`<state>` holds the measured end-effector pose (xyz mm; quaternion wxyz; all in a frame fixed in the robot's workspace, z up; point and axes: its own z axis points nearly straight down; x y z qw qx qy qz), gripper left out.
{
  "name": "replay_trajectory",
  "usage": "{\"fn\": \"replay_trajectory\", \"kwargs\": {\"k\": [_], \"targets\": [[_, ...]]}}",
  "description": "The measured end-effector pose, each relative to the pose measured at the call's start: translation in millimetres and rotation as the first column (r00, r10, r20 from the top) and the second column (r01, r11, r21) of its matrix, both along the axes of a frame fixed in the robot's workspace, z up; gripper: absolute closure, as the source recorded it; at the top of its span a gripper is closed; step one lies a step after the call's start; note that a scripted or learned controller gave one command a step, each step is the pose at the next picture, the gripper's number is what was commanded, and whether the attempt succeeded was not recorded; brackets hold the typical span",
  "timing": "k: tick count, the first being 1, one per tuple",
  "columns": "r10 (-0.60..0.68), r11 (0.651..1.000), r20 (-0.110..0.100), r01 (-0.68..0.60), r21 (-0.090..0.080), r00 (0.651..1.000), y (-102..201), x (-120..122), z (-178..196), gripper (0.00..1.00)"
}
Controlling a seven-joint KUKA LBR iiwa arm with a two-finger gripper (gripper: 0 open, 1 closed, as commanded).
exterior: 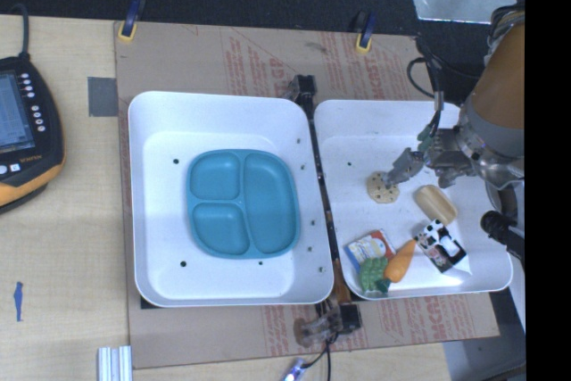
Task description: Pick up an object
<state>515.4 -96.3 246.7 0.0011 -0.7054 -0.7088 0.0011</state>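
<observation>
1. Right now, a round tan cookie (384,188) lies in the right bin (357,125), right of frame centre, touching nothing else.
2. Gripper (406,167) hangs just above and right of the cookie; fingers spread, nothing between them.
3. Lower right of that bin: bread roll (435,202), black-and-white toy (442,245), carrot (401,261), small packet (368,247), clustered close together.
4. Left bin (147,192), frame centre-left, holds a blue divided plate (242,202).
5. Handheld controller (25,134) at left edge.
</observation>
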Motion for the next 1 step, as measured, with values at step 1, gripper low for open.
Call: {"fn": "replay_trajectory", "kwargs": {"k": [1], "targets": [[0.0,1.0,-0.004,0.0,-0.001,1.0,-11.7,38.0,-109.6,0.0]]}}
